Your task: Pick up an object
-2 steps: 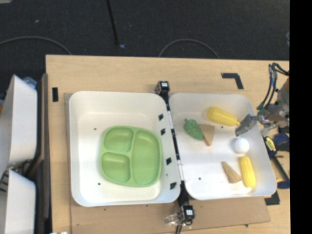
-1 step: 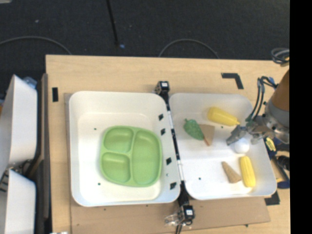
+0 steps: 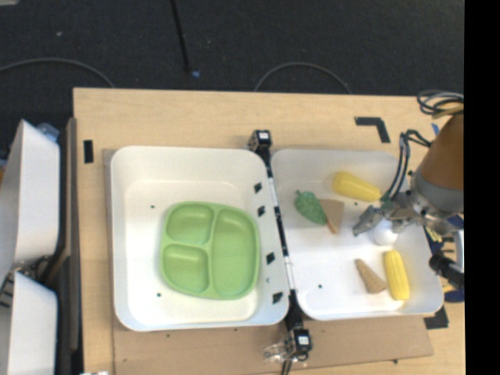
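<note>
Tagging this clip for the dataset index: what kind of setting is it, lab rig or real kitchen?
Most likely a lab grasping rig, not a kitchen. Two shallow white plastic bins sit side by side on a plain wooden bench, holding toy-like items such as a green compartment plate and a yellow plastic corn cob, with loose black cables on dark carpet.

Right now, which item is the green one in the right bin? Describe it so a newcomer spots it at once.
Start at the right bin, the one without the green divided plate. Near its left wall, toward the far side, lies a small dark green leaf-shaped piece, touching a tan wedge. It is the bin's one green item; its neighbours are yellow or tan.
</note>
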